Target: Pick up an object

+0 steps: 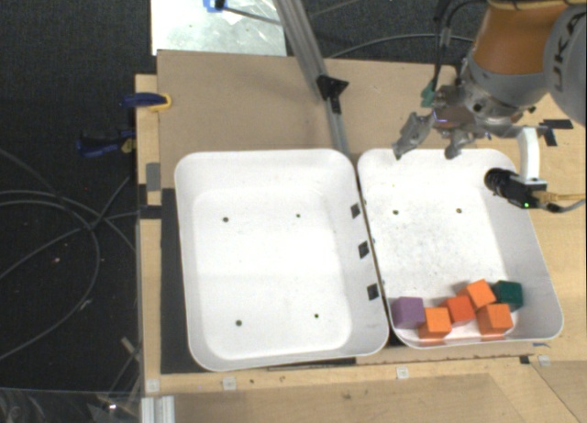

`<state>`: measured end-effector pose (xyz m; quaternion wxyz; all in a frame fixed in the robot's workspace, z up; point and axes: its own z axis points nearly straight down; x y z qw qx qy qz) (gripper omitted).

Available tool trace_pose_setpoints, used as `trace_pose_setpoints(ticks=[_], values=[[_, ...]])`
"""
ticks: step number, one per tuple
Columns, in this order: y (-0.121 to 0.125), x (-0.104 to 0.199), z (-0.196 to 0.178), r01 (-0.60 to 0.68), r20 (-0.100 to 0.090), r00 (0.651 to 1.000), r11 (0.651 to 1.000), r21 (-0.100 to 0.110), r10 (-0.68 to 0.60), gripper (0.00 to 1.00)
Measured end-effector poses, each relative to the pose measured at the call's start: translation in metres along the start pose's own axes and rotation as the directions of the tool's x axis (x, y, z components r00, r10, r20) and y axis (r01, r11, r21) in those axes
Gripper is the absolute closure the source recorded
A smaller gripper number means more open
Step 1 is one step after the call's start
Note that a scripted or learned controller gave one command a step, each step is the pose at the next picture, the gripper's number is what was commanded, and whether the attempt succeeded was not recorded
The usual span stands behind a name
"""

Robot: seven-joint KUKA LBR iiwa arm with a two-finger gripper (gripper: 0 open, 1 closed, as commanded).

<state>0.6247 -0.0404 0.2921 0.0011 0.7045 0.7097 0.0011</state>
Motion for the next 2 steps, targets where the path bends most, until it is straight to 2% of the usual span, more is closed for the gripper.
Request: trace_pose_setpoints(ticks=[1,2], values=[[0.001,0.039,-0.037,0.002,-0.001,1.000,1.000,-0.003,-0.002,0.00],[-0.068,0.140,-0.128,0.009,-0.006,1.000,1.000,-0.006,-0.009,0.00]])
